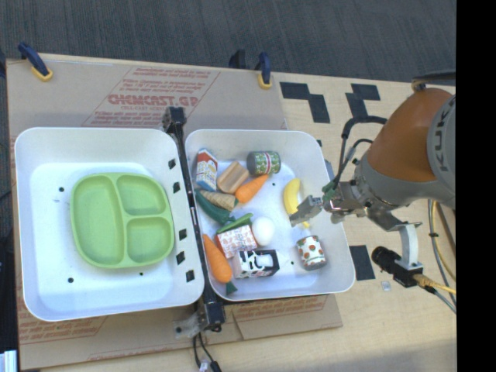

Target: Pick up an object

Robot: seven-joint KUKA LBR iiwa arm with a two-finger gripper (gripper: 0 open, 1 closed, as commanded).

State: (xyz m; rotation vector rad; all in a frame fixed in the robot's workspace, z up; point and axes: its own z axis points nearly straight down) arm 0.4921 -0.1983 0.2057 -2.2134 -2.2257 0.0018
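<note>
The right bin (329, 169) holds a heap of toy food. A yellow banana (291, 194) lies near its right wall, with a white egg (264, 229) and a white can with red spots (311, 251) below it. My gripper (305, 210) hangs low over the bin's right side, right at the banana's lower end and just above the spotted can. I see nothing clearly held in it. The grey wrist and orange band (407, 134) reach in from the right.
Also in the right bin: a green-labelled can (263, 162), two carrots (252, 187) (218, 259), a tan block (232, 177), a red and white bottle (205, 169), a cow-patterned box (258, 263). The left bin (39, 285) holds a green divided plate (122, 219).
</note>
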